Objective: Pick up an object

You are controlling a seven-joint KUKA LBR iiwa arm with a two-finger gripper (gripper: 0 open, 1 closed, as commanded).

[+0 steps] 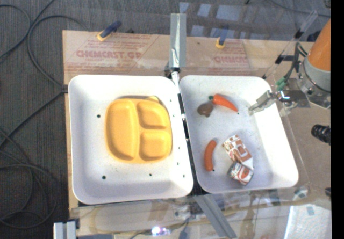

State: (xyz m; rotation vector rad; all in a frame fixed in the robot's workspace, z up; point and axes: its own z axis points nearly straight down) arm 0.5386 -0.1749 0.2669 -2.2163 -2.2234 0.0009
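1. Nearest the camera, the crushed red-and-white carton (238,160) and the sausage (209,155) lie in the right bin (279,179), well below the fingers.
2. Left of the fingers lie the toy carrot (225,102) and a brown lump (205,109), possibly a stone.
3. Gripper (263,102): whether its fingers are parted or holding anything, I cannot tell.
4. Farthest from the fingers, a yellow divided tray (140,129) fills the left bin (86,179).

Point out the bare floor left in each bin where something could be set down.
Left bin: a bare margin rings the yellow divided tray, widest on the camera-left side. Right bin: open floor between the carrot, the sausage and the crumpled wrapper. It is crowded around the wrapper and near the claw.
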